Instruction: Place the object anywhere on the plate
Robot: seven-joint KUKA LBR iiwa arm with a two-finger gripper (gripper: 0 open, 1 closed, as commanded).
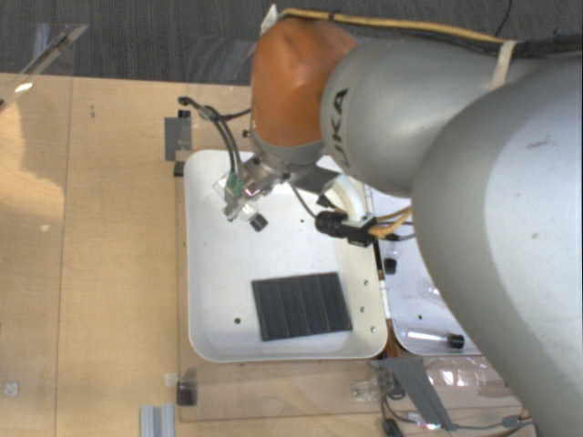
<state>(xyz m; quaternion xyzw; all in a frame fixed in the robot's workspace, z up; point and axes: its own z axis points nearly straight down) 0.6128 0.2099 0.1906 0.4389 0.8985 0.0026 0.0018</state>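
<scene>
The view is dominated by the grey arm [474,135], which enters from the right and covers most of the right bin [428,312]; its orange band [291,71] sits above the wrist, over the far end of the left bin [205,271]. A dark ribbed rectangular plate [301,306] is seen lying flat on the floor of the left bin, toward its near right corner. A dark marker-like pen [435,339] lies in the visible strip of the right bin.

The gripper [244,203] is held low over the far part of the left bin, well apart from the plate. Its fingers are blurred against the white floor, so the width of their gap cannot be told. A small dark object [258,222] is seen just beside the fingertips, on or close to the bin floor; whether it is gripped cannot be made out.

The step in hand is judged to be the pick, or the very start of the carry. If the object is secured, a lift and a move toward the viewer and slightly right, over the plate, would be called for, then a lowering and release. If not, a fresh grasp would be needed first.
</scene>
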